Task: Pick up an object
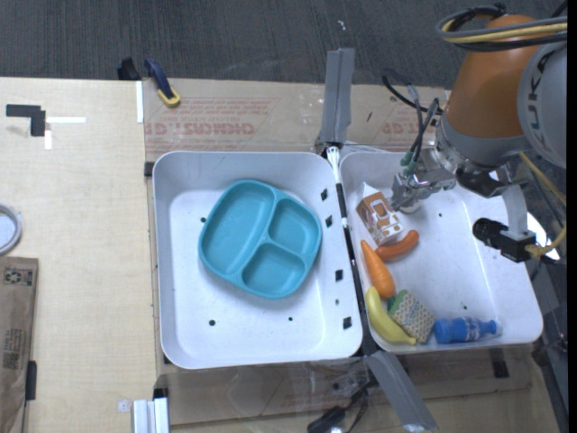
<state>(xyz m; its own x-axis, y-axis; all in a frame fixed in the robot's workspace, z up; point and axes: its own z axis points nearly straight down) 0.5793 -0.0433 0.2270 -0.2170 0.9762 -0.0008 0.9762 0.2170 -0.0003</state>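
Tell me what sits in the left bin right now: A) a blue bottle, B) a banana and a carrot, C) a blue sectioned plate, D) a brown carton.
C: the blue sectioned plate lies alone in the left bin; the food items are in the right bin.

Teal divided plate seen in white left bin. In white right bin: brown-white printed carton, orange carrot, orange-red sausage, yellow banana, blue bottle, speckled sponge.

Even bright overhead light, soft shadows, slight blur.
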